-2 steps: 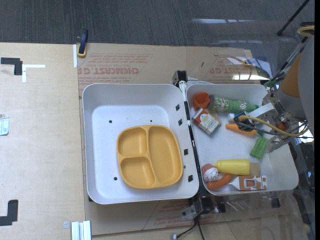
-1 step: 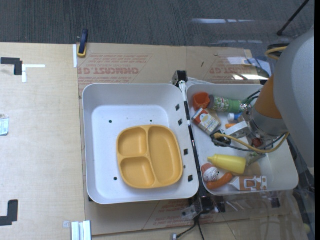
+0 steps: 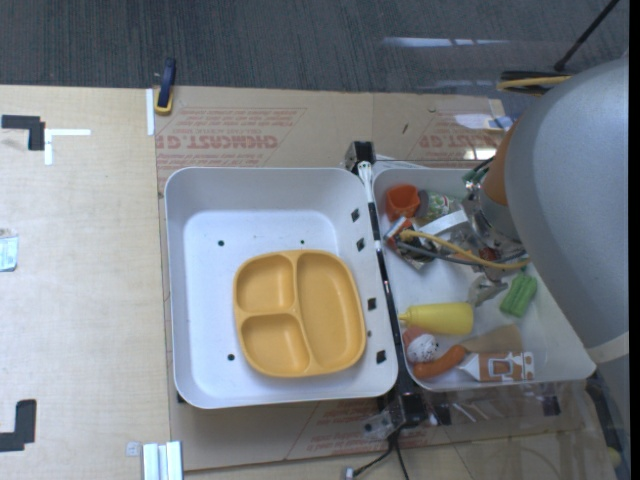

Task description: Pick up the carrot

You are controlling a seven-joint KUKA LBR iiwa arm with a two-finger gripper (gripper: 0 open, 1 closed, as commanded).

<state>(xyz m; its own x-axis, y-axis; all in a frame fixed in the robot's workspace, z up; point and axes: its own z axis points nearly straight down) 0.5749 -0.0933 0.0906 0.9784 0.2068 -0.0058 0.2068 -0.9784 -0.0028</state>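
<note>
One carrot (image 3: 440, 362) lies at the right bin's (image 3: 560, 363) near edge, well apart from the gripper (image 3: 488, 230), whose grip I cannot tell.

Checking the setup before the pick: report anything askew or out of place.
Nothing looks spilled or broken. The right bin is crowded: the carrot lies near its front wall, close beside a yellow squash. The tray sits slightly skewed in the left bin.

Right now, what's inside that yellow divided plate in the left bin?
Nothing that I can see: the three compartments of the yellow plate show bare plastic. The food toys, including the carrot, lie in the right bin, whose far side is hidden under the grey arm.
</note>
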